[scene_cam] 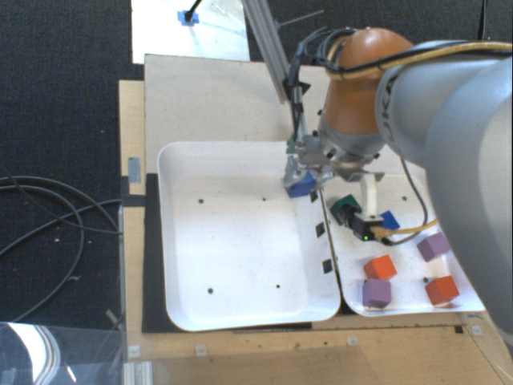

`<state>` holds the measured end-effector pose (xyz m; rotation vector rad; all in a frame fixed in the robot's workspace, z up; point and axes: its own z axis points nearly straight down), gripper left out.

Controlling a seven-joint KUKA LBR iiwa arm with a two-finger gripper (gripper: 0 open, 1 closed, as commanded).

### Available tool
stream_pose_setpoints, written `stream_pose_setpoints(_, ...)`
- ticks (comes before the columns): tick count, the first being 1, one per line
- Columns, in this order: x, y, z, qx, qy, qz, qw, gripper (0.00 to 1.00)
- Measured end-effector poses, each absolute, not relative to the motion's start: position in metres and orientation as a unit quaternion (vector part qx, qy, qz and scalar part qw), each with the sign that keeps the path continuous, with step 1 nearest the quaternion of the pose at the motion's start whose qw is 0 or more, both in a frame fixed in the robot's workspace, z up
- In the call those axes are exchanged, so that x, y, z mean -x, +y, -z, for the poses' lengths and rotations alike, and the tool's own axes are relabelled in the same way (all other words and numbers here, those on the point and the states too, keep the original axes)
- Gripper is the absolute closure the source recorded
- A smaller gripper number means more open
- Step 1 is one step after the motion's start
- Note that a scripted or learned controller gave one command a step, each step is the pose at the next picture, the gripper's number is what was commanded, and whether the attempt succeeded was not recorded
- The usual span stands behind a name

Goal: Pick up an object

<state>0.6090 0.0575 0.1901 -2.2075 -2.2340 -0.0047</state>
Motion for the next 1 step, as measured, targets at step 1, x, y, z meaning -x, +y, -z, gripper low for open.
stream_pose_setpoints(1,-0.6286,0.0731,-0.1903,0.704,-0.710,0.0014,0.000,1.00)
